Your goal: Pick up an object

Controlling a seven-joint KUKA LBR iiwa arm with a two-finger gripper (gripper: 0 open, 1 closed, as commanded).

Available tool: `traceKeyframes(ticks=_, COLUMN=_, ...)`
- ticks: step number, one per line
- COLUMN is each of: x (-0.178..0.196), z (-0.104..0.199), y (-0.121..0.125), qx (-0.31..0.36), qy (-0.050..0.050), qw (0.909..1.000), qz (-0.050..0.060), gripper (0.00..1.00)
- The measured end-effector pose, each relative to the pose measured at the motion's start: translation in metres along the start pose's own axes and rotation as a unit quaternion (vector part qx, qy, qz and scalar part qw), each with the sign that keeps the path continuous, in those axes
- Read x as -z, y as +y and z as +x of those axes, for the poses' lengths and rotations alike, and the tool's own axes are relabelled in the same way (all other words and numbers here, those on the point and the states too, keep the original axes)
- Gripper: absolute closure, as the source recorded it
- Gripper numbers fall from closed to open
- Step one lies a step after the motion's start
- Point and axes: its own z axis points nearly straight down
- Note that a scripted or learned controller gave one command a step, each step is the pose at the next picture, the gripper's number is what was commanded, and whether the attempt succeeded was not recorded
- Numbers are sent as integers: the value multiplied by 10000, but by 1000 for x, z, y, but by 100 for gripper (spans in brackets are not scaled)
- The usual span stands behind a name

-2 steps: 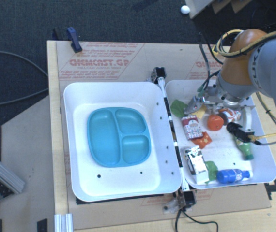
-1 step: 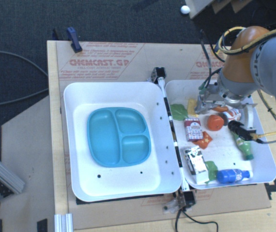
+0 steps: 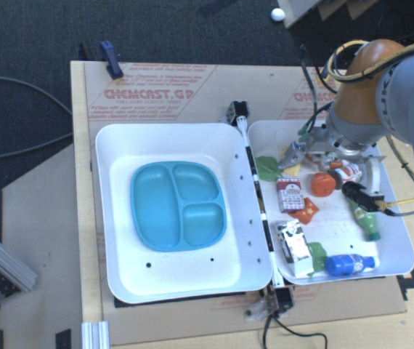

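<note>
My gripper (image 3: 322, 157) hangs low over the back of the right bin (image 3: 403, 247), under the grey wrist with its orange band. Just in front of it lies a round orange-red object (image 3: 323, 184). A red-and-white item (image 3: 346, 170) sits right beside the gripper, partly hidden by it. A green leaf-shaped piece (image 3: 267, 167) lies to its left. Nearer the front are a red packet (image 3: 290, 195), a small orange piece (image 3: 309, 210), a white-and-black box (image 3: 294, 243), a blue bottle (image 3: 348, 265) and a green bottle (image 3: 367, 225).
The left bin (image 3: 120, 267) holds a blue divided plate (image 3: 179, 204). A black clamp (image 3: 238, 111) sits at the back where the bins meet. A cable (image 3: 399, 208) loops from the arm over the right bin's right side.
</note>
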Motion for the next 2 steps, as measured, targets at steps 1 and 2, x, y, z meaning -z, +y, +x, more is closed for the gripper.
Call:
traceKeyframes(ticks=1, x=-11, z=17, y=37, qx=10, qy=1, qw=10000, qz=21, gripper=0)
traceKeyframes(ticks=2, x=0, z=18, y=38, qx=13, qy=-3, qw=10000, qz=3, gripper=100)
